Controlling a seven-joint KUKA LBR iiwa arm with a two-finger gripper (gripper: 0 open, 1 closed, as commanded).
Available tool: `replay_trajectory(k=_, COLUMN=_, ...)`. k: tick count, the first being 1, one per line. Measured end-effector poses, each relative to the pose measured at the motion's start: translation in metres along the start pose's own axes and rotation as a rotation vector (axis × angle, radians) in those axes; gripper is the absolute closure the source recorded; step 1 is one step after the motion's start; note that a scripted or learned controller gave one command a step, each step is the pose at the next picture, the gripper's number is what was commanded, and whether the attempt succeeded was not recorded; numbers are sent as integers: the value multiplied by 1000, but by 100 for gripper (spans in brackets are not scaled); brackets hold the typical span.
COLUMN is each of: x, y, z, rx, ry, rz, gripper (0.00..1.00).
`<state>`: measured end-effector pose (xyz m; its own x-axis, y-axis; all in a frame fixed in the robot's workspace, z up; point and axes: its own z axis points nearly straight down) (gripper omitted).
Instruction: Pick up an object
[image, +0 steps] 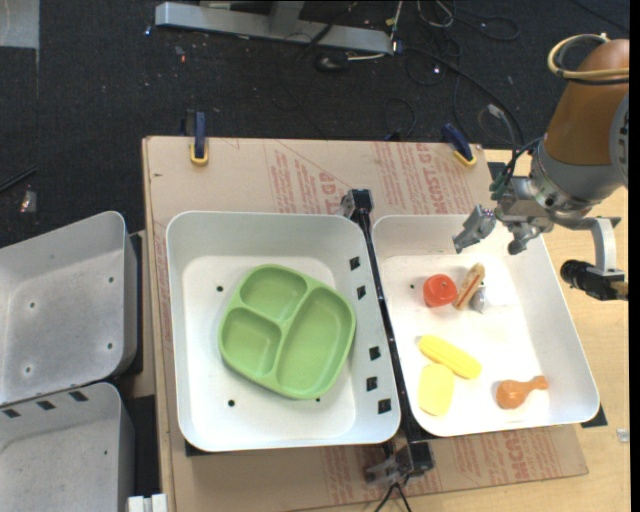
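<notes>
**End effector above the right bin's far edge, fingers spread, nothing in them**

The end effector (497, 232) hangs over the far part of the right bin (565, 330), its two fingers (472, 231) set wide apart with nothing between them. Just below it in the view, and apart from it, lie a red round object (439, 291) and a thin brown stick-like piece (469, 286), close beside each other; a small grey item beside the stick is too small to make out. Nearer the camera in the same bin rest two yellow pieces (449, 356), one touching the other, and an orange piece with a short handle (518, 391) toward the near right corner. The left bin (190, 300) holds a green divided plate (287, 330), well apart from the end effector. Both bins sit side by side on the tabletop (270, 170).
</notes>
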<state>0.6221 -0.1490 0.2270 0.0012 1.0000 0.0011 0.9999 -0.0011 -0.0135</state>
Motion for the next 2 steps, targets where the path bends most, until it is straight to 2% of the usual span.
replay_trajectory(k=1, x=0, y=2, z=-9, rx=-14, ry=-2, rz=-2, gripper=0)
replay_trajectory(k=2, x=5, y=3, z=34, rx=-11, ry=-2, rz=-2, gripper=0)
